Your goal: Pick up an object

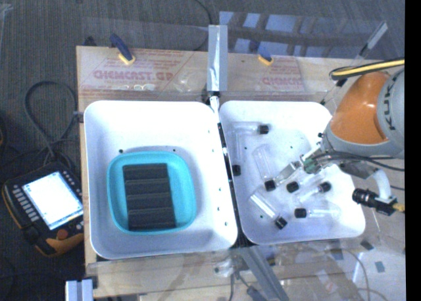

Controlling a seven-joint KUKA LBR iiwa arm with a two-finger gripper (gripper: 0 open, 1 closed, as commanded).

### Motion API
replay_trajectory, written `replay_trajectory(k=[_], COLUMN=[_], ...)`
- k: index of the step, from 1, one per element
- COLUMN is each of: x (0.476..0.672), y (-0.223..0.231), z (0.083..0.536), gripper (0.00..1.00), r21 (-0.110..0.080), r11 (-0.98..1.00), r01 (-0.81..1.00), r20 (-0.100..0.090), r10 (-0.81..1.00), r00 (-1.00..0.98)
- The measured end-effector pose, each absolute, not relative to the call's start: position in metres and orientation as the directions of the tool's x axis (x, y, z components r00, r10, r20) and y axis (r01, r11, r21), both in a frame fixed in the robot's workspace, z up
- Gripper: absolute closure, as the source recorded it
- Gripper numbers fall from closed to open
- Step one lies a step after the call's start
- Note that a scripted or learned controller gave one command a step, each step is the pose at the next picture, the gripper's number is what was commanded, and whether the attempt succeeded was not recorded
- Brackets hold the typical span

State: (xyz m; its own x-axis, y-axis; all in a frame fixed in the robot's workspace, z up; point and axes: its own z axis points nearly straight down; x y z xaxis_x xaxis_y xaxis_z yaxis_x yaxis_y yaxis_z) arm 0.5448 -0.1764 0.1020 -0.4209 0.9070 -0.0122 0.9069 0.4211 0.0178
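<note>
Gripper (309, 163) is low over clear vials (284, 176) at the frame's right; grip state unclear. Centre on one vial before closing.

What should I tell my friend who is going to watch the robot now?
Gripper: down low in the right bin, among the little clear bottles with black caps. I cannot tell if it is open or shut, or if it has one.
Things: the bottles lie scattered in the right bin. The left bin holds a blue tray with a black ridged insert.
Done: nothing lifted that I can see.
Left: grab one bottle and lift it up.
</note>
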Motion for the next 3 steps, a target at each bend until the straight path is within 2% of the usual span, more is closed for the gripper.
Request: replay_trajectory(k=[1, 2, 3], x=[0.545, 0.549, 0.604], y=[-0.176, -0.13, -0.161], z=[0.102, 0.091, 0.09], gripper=[0.0, 0.0, 0.0], r21=[0.018, 0.012, 0.014], r11=[0.421, 0.451, 0.438], r01=[0.907, 0.892, 0.899], r20=[-0.012, -0.012, -0.011], r10=[0.907, 0.892, 0.899], r00=[-0.421, -0.451, -0.438])
